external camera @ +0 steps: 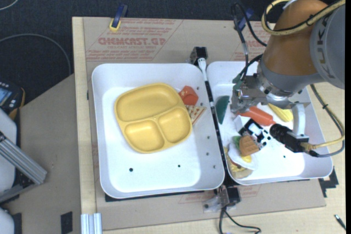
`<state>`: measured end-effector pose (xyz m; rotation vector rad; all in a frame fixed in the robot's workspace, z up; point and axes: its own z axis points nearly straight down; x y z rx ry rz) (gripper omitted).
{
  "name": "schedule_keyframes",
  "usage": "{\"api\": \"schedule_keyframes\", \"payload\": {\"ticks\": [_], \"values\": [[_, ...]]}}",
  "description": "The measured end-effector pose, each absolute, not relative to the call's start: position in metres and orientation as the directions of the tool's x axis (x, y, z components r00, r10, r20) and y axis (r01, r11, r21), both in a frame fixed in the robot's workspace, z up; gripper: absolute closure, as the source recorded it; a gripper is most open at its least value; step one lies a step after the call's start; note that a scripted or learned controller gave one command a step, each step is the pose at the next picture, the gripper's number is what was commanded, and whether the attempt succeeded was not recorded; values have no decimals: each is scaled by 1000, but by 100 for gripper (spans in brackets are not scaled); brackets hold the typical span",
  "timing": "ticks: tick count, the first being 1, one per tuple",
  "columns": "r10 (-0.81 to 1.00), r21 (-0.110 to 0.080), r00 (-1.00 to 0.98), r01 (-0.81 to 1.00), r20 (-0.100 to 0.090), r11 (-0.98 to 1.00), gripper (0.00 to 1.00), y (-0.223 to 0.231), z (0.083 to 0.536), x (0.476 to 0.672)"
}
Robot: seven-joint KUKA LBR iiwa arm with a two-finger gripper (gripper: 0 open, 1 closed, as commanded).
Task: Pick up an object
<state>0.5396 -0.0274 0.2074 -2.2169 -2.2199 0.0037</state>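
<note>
The bench (82, 118) is holding two white bins. In the right bin's (312, 170) middle, the gripper (247, 104) is hanging over an orange toy (260, 115), maybe missing it because toys are crowding close.

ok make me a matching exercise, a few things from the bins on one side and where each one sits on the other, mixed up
Things:
1. yellow divided plate
2. orange-red piece
3. green piece
4. yellow piece

Places:
A. right bin, close to its left wall
B. left bin, at the plate's upper right edge
C. middle of the left bin
D. right bin, towards its right side, under the arm

Pairs: 1-C, 2-B, 3-A, 4-D
</note>
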Motion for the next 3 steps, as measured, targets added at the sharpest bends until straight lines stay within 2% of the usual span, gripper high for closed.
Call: {"api": "schedule_keyframes", "payload": {"ticks": [1,2,3], "values": [[1000,-6,-2,1000,2,2,100,3,212,502],[1000,-3,-3,1000,2,3,100,30,234,481],[1000,-5,0,1000,1,0,100,37,216,484]]}}
